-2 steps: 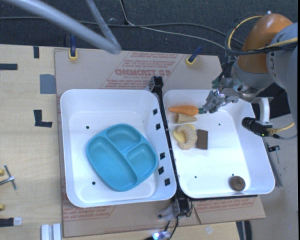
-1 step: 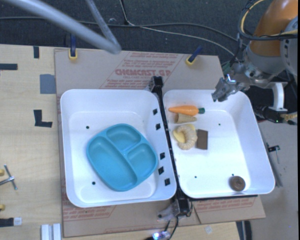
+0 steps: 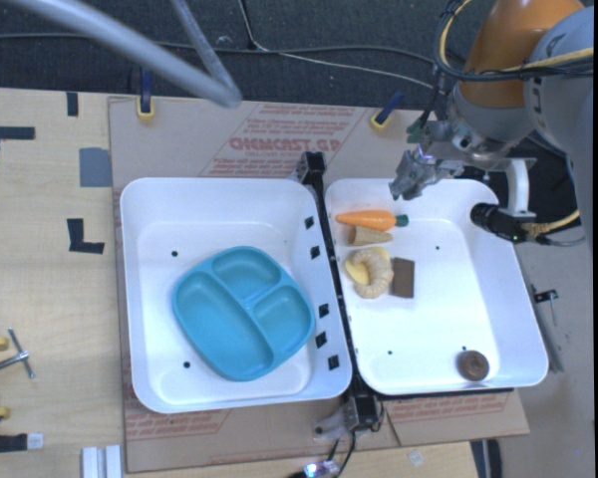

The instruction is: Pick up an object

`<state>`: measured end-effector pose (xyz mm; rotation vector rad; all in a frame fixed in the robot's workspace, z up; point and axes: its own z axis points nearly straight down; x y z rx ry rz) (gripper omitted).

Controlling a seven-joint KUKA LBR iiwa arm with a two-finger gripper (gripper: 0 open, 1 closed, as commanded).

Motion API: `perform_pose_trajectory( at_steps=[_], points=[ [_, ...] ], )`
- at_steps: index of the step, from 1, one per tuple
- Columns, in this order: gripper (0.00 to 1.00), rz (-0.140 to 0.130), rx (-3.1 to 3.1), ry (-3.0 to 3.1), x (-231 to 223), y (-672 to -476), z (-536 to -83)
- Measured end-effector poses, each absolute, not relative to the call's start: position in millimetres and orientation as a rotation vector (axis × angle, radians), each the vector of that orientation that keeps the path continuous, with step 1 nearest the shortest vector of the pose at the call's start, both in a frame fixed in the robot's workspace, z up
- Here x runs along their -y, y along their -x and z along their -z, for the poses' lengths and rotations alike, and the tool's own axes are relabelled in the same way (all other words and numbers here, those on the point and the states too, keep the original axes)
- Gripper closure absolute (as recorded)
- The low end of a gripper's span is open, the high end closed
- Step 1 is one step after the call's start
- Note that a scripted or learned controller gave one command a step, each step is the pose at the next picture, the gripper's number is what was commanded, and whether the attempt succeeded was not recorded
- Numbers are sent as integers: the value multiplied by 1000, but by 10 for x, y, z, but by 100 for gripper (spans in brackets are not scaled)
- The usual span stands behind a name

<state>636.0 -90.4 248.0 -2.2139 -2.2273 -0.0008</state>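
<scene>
In the right bin (image 3: 498, 297) lie an orange carrot (image 3: 367, 220), a pale tan piece (image 3: 362, 236) just under it, a yellowish pastry (image 3: 371, 271), a brown block (image 3: 403, 278) touching the pastry's right side, and a small brown round piece (image 3: 472, 365) near the front right corner. My gripper (image 3: 411, 185) hangs over the bin's back edge, up and to the right of the carrot's green tip. Nothing shows between its fingers.
The left bin (image 3: 149, 227) holds a blue compartment plate (image 3: 242, 312). A black divider (image 3: 324, 267) runs between the bins. Yellow clamps (image 3: 146, 108) (image 3: 383, 118) sit at the cardboard's back edge. A grey pole (image 3: 110, 33) crosses the upper left.
</scene>
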Motion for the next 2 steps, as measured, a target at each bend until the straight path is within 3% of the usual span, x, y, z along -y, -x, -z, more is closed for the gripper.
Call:
perform_pose_trajectory(
  at_steps=[2],
  points=[
    [100,-1,2226,2216,-205,-6473,-2331]
  ],
)
